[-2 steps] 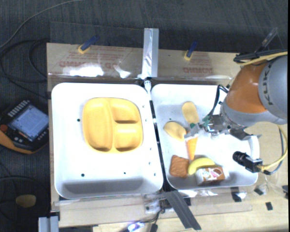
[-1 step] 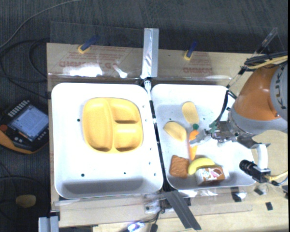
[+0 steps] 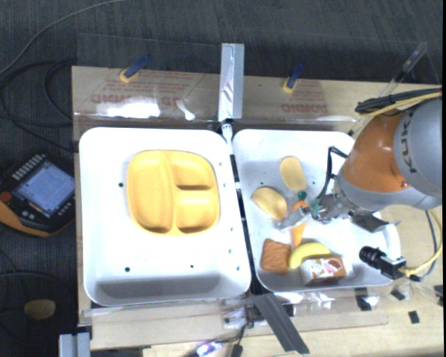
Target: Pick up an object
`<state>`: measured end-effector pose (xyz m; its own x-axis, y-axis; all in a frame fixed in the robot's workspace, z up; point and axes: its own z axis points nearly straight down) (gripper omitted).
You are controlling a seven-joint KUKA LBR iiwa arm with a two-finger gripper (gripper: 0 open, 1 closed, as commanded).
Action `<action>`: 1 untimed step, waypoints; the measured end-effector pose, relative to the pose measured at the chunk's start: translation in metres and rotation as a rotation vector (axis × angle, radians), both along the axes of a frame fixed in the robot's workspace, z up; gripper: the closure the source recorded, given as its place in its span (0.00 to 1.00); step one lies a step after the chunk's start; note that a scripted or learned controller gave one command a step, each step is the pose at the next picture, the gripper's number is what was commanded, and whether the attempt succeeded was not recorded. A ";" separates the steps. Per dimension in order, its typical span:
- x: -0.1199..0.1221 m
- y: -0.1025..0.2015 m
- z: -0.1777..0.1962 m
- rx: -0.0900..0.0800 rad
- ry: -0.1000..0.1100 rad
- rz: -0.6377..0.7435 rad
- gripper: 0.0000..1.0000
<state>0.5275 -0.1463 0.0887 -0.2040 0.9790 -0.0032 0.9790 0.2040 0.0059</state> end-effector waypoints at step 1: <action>0.002 0.001 0.010 0.002 -0.005 0.000 1.00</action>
